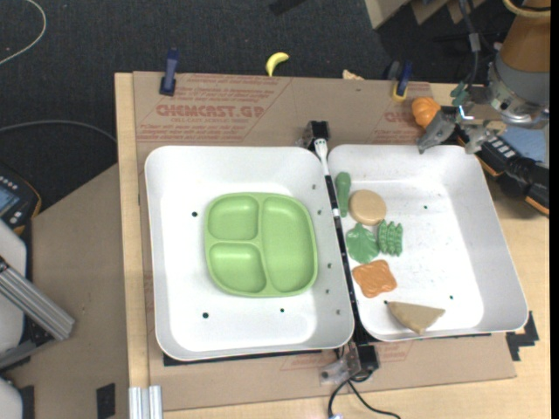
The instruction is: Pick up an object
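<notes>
Grey two-finger gripper (452, 127) hovers at the right bin's (454, 234) far rim, fingers spread and holding nothing. Small objects, among them a tan disc (367, 206) and an orange piece (374, 278), lie along the bin's opposite, left side, well apart from it.

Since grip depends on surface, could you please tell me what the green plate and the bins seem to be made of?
Green plate: likely moulded plastic, smooth with a dull sheen; uniform colour and rounded compartment ridges suggest it.
Bins: probably thin formed white plastic, slightly glossy; rounded corners and soft reflections hint so.
</notes>
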### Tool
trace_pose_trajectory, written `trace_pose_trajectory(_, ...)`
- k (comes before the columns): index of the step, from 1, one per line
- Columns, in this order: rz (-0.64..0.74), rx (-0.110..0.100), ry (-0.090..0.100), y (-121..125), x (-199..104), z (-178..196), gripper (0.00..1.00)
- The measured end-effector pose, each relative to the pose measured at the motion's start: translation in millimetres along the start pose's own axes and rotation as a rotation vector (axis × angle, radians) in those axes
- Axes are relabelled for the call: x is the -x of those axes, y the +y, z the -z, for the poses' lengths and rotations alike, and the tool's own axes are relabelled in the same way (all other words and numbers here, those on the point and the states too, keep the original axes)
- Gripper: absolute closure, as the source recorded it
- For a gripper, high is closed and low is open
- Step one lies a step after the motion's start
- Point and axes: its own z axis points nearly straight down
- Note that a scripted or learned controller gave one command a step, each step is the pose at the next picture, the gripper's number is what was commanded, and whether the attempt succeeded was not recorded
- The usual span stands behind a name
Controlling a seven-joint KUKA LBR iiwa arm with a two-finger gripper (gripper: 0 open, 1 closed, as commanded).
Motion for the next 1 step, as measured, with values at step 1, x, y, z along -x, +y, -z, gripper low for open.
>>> trace_pose_trajectory(1, 0.0, -0.019, 0.007, -81.6, -50.5, -136.2, 0.0)
